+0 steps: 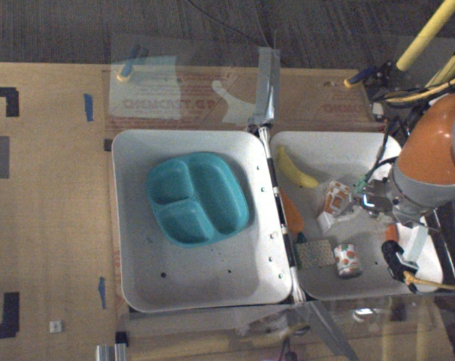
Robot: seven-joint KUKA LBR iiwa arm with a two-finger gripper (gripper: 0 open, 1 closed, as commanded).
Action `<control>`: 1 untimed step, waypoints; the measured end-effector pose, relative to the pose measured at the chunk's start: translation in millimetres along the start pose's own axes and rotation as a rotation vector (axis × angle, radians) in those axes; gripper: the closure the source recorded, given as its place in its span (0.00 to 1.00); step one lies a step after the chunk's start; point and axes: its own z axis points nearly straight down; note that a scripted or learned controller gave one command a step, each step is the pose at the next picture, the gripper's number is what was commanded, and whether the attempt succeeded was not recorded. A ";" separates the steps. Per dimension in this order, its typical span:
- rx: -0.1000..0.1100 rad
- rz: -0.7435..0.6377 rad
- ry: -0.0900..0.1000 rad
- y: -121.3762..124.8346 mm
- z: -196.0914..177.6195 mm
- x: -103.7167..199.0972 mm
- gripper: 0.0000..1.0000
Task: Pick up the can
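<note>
Jaws: I'm unable to tell their state as the gripper (370, 200) is hovering over the right bin (317, 145). I'm seeing the can (348, 260) lying untouched near the front wall, so the pickup is still pending.

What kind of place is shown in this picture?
Probably a robotics lab bench: a grey-and-orange robot arm reaches over two white bins on a taped wooden bench, with loose cables on the floor.

The can (348, 260) has open floor above and to its right. A speckled pad (316, 254) sits just left of it. The claw (360, 201) and a crumpled packet (335, 201) crowd the space farther up.
</note>
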 end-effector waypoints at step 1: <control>-0.004 0.035 -0.002 -29.8 32.2 1.0 0.00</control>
